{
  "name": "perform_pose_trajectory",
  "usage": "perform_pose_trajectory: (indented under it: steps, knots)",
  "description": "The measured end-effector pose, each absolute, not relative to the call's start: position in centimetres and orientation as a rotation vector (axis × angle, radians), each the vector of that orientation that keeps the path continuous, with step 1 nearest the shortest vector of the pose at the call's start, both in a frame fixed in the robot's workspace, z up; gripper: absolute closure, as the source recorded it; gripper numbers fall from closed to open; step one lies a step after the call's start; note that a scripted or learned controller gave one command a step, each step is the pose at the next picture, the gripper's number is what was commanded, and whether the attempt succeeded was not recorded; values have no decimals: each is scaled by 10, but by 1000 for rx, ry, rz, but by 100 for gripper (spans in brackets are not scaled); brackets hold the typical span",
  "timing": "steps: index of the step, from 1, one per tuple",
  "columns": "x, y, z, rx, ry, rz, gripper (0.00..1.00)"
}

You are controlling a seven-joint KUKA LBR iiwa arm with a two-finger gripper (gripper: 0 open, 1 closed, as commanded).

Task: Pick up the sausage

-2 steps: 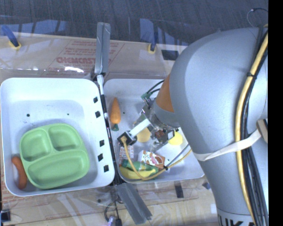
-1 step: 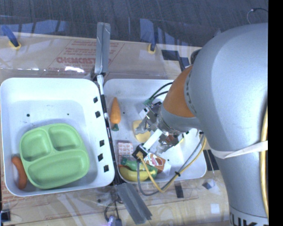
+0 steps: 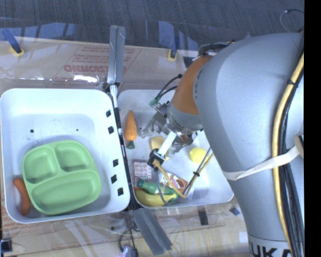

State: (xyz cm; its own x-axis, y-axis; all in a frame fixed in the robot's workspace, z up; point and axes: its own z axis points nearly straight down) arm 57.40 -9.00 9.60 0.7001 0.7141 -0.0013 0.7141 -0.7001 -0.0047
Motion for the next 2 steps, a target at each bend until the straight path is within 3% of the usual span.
perform_pose_trajectory:
  steps: [1, 2]
  knots:
    - [639, -93, 91, -2918, -1153, 4, 0]
    - [644, -93, 92, -3043, -777, 1, 0]
